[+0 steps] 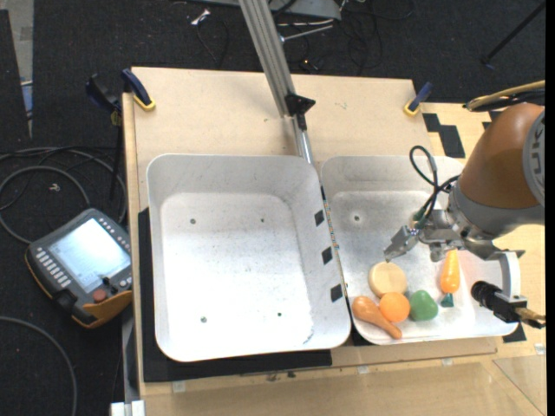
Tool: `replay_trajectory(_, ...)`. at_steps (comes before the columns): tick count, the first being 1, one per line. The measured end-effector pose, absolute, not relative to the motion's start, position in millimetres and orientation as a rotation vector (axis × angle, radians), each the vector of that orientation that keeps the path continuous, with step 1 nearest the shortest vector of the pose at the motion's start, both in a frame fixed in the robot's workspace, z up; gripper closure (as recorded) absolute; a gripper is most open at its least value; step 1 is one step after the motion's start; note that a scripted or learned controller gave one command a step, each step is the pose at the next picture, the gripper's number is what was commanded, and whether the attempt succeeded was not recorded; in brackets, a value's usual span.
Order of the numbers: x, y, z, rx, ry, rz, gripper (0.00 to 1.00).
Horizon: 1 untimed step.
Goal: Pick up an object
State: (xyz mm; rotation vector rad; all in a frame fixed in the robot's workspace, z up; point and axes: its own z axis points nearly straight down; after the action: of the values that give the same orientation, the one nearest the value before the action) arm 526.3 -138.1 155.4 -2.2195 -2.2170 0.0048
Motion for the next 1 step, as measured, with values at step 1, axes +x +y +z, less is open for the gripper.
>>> replay_trajectory(1,527.5,-137.4,104.4,-2.225,-2.218,-0.004,0.00)
